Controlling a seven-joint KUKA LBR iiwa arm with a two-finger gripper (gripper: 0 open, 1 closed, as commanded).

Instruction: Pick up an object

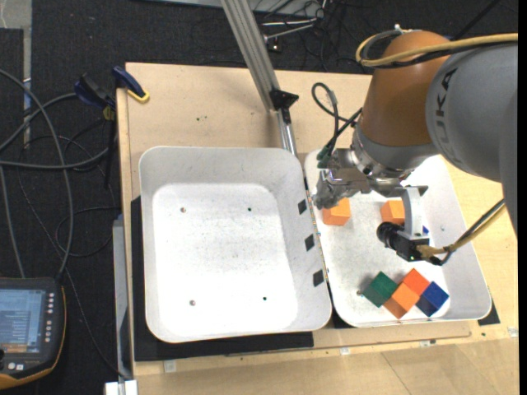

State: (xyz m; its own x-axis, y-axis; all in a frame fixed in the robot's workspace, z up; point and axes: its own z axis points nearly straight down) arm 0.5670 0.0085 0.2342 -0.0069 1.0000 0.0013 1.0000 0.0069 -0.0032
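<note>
Two white bins, left one speckled grey. Right bin: orange block far-left, orange block mid, green cube, orange cube, blue cube near. Arm grey, orange band. Tan bench.

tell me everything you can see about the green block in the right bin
The green block is a small cube with a matte, solid dark green surface, looking like painted wood or foam. It rests on the floor of the right bin, near its front edge, turned at an angle to the bin walls. Its right side sits against an orange block, which in turn adjoins a blue block. It lies well apart from the gripper.
</note>
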